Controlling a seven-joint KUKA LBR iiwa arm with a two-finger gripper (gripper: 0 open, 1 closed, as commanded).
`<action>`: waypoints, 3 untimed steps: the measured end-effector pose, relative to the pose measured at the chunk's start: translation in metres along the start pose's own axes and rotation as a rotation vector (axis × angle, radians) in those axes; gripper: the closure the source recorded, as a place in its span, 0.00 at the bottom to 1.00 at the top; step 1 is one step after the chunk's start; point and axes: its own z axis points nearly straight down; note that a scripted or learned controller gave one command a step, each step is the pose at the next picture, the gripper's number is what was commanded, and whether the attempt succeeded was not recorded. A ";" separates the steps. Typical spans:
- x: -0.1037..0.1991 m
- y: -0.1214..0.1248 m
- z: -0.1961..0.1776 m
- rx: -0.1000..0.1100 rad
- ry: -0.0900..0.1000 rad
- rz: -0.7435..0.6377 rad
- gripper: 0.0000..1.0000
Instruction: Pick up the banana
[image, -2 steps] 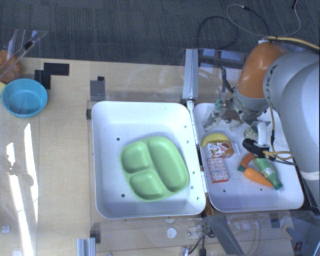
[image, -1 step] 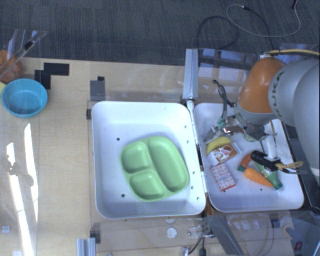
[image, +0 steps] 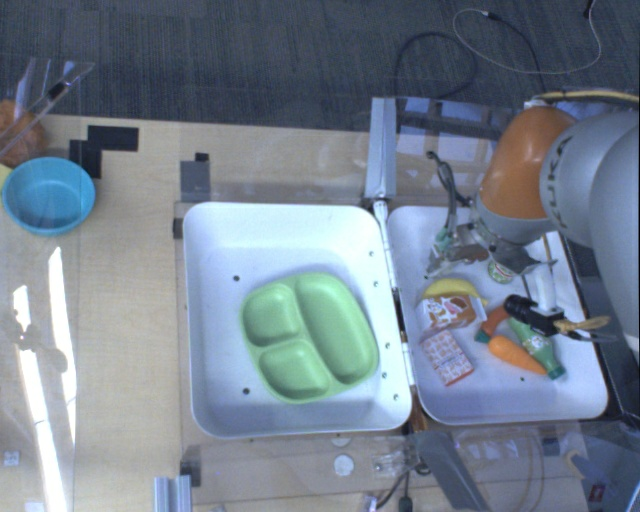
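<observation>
Blue bowl (image: 48, 195) stands on the bench, well left of and behind the green divided plate (image: 310, 335). The plate lies in the left bin (image: 215, 260). Right of the plate, past the wall between the bins, the banana (image: 455, 289) lies in the right bin (image: 520, 395), apparently touching a brown packet (image: 450, 312) on its near side. A checked packet (image: 445, 357) is nearer again. Farther right of the plate lies a carrot (image: 518, 354). The gripper (image: 455, 248) hangs right of the plate and just behind the banana. Whether it is released or clenched cannot be told, and nothing is seen in its grasp. Risks: a descent from here may land behind the fruit and close on nothing, the banana's curve may let it roll aside, or the adjoining packet may be caught with it.
</observation>
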 end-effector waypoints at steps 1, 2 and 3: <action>0.000 0.000 0.000 0.000 0.000 0.000 0.00; -0.002 -0.009 0.013 0.009 0.001 -0.199 0.00; -0.001 -0.005 -0.001 -0.001 -0.001 -0.200 1.00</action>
